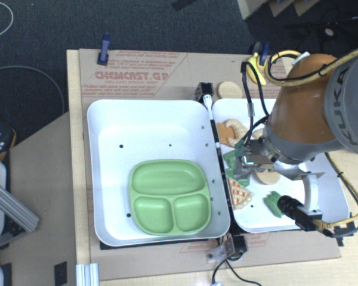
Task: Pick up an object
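We are reaching into the right bin [340, 210] with the gripper [246, 162] lowered among the small food-like objects at its left side: a green piece [232, 159] just beside it, a waffle-patterned piece [240, 193] below, a tan pastry [228, 131] above. Whether anything is being grasped, we cannot tell, since the wrist is covering that spot. Nothing is looking lifted, so the pick is seeming still ahead. The green divided plate [169, 195] is lying in the left bin [107, 136].

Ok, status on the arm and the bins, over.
Pincer low in right bin, among small food toys; fingers not readable. Nothing seen gripped. Waffle piece and green item nearby. Green divided plate in left bin.
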Robot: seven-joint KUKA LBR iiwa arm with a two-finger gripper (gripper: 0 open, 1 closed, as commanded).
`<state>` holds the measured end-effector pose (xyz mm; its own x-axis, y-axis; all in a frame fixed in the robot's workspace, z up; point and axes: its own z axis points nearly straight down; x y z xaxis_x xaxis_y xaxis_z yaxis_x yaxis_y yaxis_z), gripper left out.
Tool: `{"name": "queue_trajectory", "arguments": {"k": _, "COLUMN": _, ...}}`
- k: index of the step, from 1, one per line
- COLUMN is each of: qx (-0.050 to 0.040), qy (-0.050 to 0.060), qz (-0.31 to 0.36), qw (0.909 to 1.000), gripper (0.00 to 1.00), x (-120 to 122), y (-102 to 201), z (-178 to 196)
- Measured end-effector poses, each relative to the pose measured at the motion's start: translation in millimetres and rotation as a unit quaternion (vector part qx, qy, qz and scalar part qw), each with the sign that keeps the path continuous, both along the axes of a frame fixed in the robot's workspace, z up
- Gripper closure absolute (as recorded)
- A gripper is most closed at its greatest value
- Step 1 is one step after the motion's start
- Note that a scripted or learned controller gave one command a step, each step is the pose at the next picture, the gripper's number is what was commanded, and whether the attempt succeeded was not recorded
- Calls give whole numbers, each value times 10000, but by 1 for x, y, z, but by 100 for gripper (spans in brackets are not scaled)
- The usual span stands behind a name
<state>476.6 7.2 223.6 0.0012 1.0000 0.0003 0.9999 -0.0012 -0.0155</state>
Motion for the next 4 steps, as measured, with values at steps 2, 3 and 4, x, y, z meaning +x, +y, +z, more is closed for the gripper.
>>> {"name": "queue_trajectory", "arguments": {"k": 2, "qx": -4, "qy": -122, "qz": -12, "qw": 9999, "gripper": 100, "x": 3, "y": 23, "z": 81}}
{"name": "queue_trajectory", "arguments": {"k": 3, "qx": 8, "qy": -46, "qz": 45, "qw": 10000, "gripper": 100, "x": 1, "y": 97, "z": 42}}
{"name": "queue_trajectory", "arguments": {"k": 4, "qx": 9, "qy": -190, "qz": -5, "qw": 9998, "gripper": 100, "x": 3, "y": 28, "z": 304}}
